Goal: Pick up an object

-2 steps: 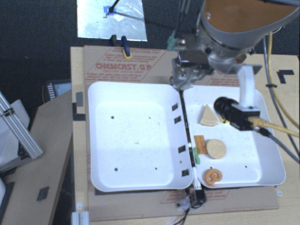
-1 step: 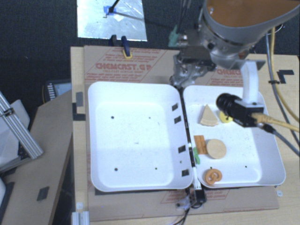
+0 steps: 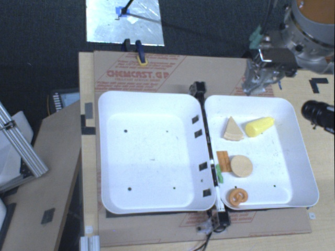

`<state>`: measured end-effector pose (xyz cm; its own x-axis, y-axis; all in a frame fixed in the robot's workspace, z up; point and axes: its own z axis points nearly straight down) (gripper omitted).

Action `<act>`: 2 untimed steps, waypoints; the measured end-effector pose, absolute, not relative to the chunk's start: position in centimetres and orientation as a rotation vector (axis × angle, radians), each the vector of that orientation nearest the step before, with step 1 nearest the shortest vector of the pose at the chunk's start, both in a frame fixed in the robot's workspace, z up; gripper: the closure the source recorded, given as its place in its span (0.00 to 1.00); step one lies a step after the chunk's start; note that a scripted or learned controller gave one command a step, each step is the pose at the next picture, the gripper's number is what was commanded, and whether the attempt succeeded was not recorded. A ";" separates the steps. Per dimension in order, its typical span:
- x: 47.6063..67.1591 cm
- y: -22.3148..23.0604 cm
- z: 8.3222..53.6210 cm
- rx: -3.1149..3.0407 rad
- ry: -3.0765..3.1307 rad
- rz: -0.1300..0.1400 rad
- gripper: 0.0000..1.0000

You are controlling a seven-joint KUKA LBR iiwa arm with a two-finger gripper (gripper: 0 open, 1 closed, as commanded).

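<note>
The right bin (image 3: 293, 156) holds a tan wedge (image 3: 233, 129) and a yellow cylinder (image 3: 259, 126) side by side near its back. Closer to the front lie a small orange-brown slab (image 3: 223, 161), a round tan disc (image 3: 242, 166) and a thin green piece (image 3: 219, 174). An orange ring-shaped piece (image 3: 237, 196) rests in the front left corner. My gripper (image 3: 257, 83) hangs above the bench just behind the right bin's back rim, up and slightly right of the wedge, and touches none of the objects.
The left bin (image 3: 146, 150) lies beside the right one, with black clips (image 3: 199, 133) along the shared rim. A shiny foil sheet (image 3: 124, 14) lies beyond the bins. Both bins rest on printed cardboard (image 3: 141, 69).
</note>
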<state>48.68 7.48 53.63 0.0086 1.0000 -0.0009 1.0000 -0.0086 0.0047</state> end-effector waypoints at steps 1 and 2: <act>48.5 0.1 32.2 2.233 2.221 -0.018 1.00; 48.7 8.1 41.9 2.205 2.230 0.019 1.00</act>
